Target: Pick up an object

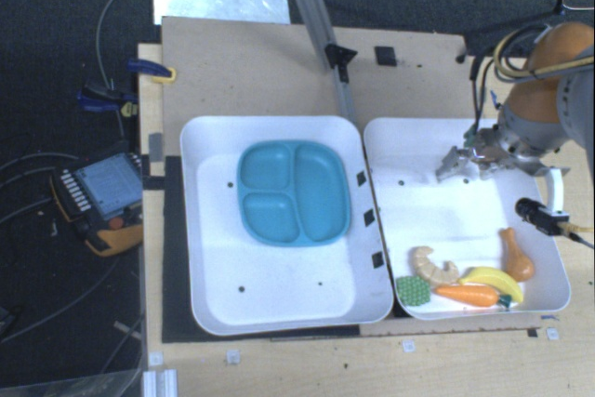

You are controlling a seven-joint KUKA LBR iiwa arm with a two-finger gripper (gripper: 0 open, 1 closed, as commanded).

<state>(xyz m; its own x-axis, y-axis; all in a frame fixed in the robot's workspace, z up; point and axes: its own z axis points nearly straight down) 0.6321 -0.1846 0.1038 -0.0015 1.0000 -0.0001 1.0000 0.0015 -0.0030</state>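
Note:
My gripper [457, 170] hangs over the upper part of the right bin [409, 149], its metal fingers spread open with nothing between them. Along that bin's front edge lies a cluster of toy foods. It holds a tan knobbly piece [434, 266], a yellow banana [494, 278], an orange carrot [467, 295], a green piece [414, 291] and a brown drumstick-shaped piece [517, 257]. All of them lie well below and to the right of the gripper, none touching it.
A blue divided plate [295, 192] lies in the left bin [209, 293]. The grey and orange arm [548, 98] enters from the right, with a black fitting [539, 217] over the right bin's edge. A metal pole [316, 9] slants across the back of the bench.

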